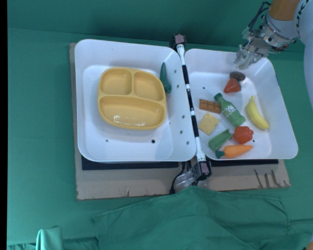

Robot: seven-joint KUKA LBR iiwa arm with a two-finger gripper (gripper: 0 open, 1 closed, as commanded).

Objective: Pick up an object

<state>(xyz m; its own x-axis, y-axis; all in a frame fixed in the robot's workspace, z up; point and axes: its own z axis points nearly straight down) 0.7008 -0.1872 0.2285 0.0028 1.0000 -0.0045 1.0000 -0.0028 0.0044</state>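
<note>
Hovering over the far rim of the right-hand bin (281, 113): the gripper (245, 60), reaching in from the upper right beneath an orange-banded wrist, fingers slightly spread and pinching nothing. Lying just below it, near the bin's far end: a red strawberry (231, 86) touching a small dark piece (237, 76). Spreading across the rest of that bin: a green bottle (229, 110), a banana (256, 114), a chocolate bar (209, 106), a cheese slice (208, 123), a green vegetable (220, 139), a red pepper (243, 134) and a carrot (236, 150). Sitting in the left-hand bin (94, 145): a yellow divided tray (131, 98), with a dark green vegetable (165, 77) resting just beside its far right corner.
</note>
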